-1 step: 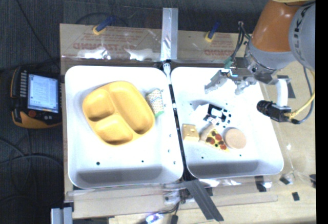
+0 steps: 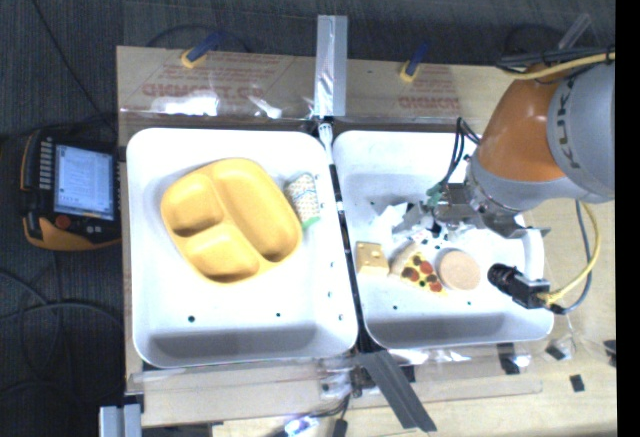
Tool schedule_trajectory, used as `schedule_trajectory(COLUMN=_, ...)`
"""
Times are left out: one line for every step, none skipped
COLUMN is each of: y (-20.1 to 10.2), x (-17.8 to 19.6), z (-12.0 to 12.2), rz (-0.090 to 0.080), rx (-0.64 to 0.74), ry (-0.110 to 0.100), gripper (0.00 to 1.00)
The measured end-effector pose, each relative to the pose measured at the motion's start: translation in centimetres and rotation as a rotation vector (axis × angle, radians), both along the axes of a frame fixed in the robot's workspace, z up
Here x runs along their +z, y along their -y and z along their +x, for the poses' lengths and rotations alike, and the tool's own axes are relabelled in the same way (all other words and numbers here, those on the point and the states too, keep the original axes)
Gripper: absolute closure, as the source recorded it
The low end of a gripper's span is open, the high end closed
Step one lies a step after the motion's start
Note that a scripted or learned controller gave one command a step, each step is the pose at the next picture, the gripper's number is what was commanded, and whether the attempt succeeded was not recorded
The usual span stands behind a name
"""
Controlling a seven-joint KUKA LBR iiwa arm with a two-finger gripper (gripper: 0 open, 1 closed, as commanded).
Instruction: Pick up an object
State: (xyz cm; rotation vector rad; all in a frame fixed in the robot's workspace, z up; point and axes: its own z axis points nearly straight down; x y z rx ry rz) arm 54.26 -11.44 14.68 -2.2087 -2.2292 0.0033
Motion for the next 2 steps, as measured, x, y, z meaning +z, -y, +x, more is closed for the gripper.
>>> schedule_trajectory(y=1.5, x=-4.3, z=-1.4, rz=0.0, rx=0.036, ry=0.002, gripper=0.0)
schedule_trajectory(y=4.5, x=-5.6, z=-4.1, rz=-0.001, rx=0.009, ry=0.018, gripper=0.0)
